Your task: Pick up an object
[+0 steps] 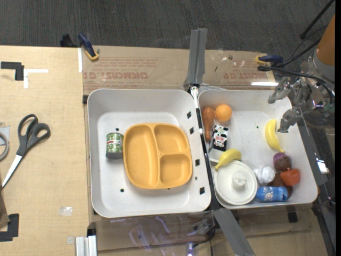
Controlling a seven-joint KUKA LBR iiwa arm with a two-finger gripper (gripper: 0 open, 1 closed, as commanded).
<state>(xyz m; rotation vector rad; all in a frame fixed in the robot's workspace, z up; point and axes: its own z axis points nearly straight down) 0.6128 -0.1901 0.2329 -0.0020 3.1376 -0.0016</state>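
Blue bottle [272,194] and white lid [235,182] at right bin [242,104] front edge; gripper [288,106] over its far right corner.
Gripper hangs above the rim, nothing between its fingers; open or closed, can't tell. Just below it a banana [272,134] lies on the bin floor. Same bin: orange [224,112], carrot [208,118], small carton [220,137], second banana [228,157] touching lid, plum [282,160], red piece [290,176]. Left bin [101,103]: yellow tray [157,155], green can [114,145] beside it. Scissors [24,139] on the bench, well left.
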